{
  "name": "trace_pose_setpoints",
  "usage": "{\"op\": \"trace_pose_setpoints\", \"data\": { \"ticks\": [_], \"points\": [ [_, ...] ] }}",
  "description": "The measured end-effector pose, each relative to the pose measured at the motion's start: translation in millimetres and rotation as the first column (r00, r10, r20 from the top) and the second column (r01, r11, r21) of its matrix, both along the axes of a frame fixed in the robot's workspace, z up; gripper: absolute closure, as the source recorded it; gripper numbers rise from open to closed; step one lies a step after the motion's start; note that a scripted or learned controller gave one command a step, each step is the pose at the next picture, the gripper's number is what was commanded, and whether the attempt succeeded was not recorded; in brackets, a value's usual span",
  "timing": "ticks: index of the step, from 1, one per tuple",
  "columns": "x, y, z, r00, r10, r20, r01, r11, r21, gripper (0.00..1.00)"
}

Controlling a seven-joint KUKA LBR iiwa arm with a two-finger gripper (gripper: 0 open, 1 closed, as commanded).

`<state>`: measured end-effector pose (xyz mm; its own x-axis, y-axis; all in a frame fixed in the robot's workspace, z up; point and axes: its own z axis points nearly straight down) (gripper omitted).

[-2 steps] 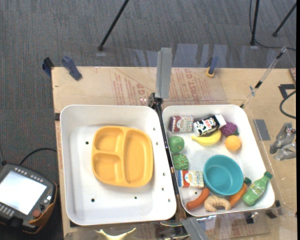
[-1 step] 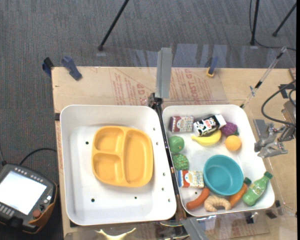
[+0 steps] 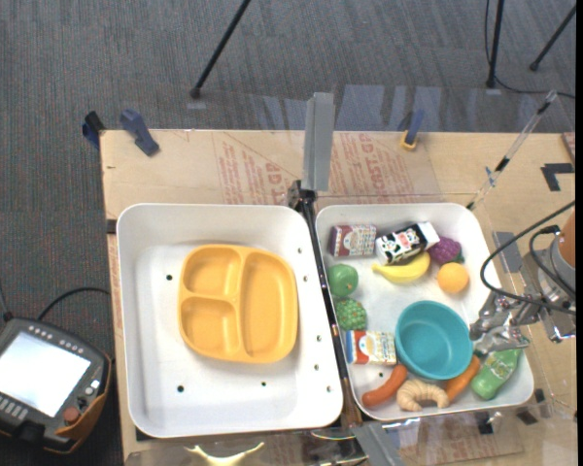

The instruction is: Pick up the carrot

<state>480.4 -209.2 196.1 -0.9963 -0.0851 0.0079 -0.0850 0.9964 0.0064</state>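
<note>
Cardboard-topped bench, two white bins side by side on dark carpet. Carrot (image 3: pixel 461 381) lies at near right of right bin (image 3: pixel 478 223), tilted, its upper end against the near-right side of a teal bowl (image 3: pixel 433 340), a green bottle (image 3: pixel 496 373) just right of it. Croissant (image 3: pixel 423 393) and sausage (image 3: pixel 386 387) lie to its left along the near wall. Gripper (image 3: pixel 498 330) sits just above the carrot's far end, right of bowl; whether the fingers are apart or together, cannot tell. Banana (image 3: pixel 404 269), orange (image 3: pixel 453 277), milk carton (image 3: pixel 406 242) farther back. Left bin (image 3: pixel 146 231) holds a yellow divided plate (image 3: pixel 239 302).
</note>
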Motion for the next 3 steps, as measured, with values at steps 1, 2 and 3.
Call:
{"op": "trace_pose_setpoints", "data": {
  "ticks": [1, 2, 3],
  "points": [
    [67.5, -2.8, 66.5, 0.994, 0.106, 0.014, -0.106, 0.994, -0.006, 1.0],
    [44.7, -1.6, 297.1, 0.975, 0.22, 0.021, -0.219, 0.976, -0.011, 1.0],
    [9.5, 11.6, 105.8, 0.836, 0.549, 0.006, -0.549, 0.836, 0.002, 1.0]
  ]
}}
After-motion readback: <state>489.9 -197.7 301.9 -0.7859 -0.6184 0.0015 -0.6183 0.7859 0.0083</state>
